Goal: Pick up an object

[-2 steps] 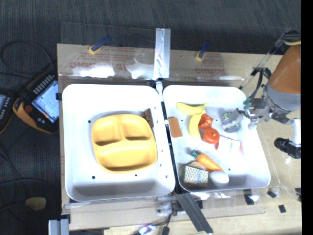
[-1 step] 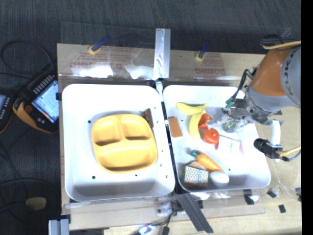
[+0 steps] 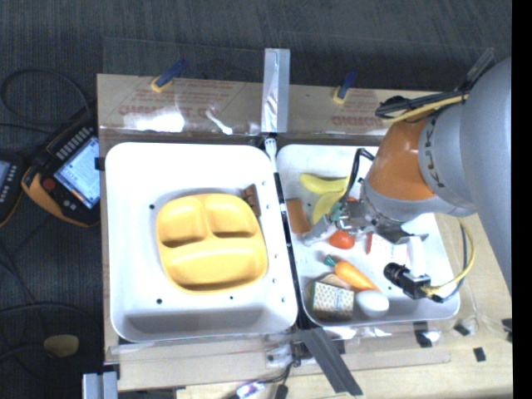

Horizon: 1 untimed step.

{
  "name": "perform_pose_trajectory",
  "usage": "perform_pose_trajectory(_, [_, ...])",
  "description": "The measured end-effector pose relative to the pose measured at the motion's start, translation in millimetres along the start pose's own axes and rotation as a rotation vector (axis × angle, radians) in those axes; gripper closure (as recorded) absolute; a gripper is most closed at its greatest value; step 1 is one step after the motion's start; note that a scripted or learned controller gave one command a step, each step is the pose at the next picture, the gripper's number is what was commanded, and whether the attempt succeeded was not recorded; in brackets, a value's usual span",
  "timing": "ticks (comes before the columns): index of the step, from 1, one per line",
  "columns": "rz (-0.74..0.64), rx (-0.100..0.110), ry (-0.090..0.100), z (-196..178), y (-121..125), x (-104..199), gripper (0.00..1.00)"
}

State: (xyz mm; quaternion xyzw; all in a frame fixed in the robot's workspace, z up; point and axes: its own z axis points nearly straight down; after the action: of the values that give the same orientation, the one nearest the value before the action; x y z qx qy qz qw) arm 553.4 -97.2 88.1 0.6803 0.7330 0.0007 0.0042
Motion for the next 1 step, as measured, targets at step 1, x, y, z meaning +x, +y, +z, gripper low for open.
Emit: perform_pose_trajectory(1, [0.001,0.002,0.003,-6.6,1.0,0.3,1.00])
